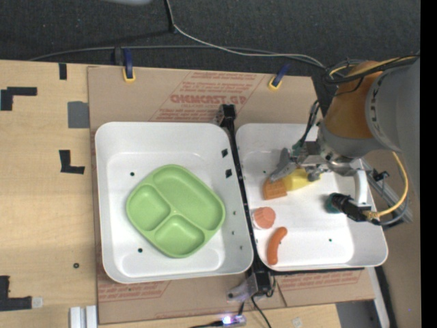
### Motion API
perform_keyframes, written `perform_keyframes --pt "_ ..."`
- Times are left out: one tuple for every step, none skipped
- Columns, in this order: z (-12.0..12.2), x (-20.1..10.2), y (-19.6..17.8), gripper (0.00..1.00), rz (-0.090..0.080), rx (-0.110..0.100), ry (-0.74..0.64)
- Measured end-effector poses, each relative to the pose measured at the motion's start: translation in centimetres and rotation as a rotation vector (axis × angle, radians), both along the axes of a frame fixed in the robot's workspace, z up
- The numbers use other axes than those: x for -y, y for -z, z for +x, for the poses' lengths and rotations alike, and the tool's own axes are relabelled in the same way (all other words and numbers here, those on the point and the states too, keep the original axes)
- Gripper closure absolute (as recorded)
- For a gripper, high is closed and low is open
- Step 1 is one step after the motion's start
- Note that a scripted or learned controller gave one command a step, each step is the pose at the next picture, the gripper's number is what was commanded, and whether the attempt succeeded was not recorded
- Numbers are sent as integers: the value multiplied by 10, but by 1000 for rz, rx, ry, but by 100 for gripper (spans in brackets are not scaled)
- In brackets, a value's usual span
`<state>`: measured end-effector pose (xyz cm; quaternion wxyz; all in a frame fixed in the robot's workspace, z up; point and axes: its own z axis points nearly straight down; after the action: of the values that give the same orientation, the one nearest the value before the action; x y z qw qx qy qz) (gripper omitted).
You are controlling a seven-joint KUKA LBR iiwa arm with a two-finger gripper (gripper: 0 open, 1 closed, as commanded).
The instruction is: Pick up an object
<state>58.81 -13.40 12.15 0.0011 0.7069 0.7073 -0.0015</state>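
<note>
One fixed camera above the bench [41,183]; slanting down on both bins [109,142]; arm [382,108] entering right.

Red print on the cardboard sheet [205,98] reads roughly "CHEMCAST GP"; smaller lines illegible.

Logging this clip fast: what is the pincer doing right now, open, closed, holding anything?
Pincer: down in the right bin at the yellow and orange pieces; open or closed cannot be told, and no hold is visible.
</note>
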Motion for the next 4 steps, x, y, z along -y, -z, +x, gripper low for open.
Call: perform_keyframes --pt "1 -1 -12 100 1 3 -1" --pt "5 -5 -74 100 3 3 -1" --pt "6 -5 -127 100 3 5 -1" --pt "11 -50 -118 100 4 -1 -4"
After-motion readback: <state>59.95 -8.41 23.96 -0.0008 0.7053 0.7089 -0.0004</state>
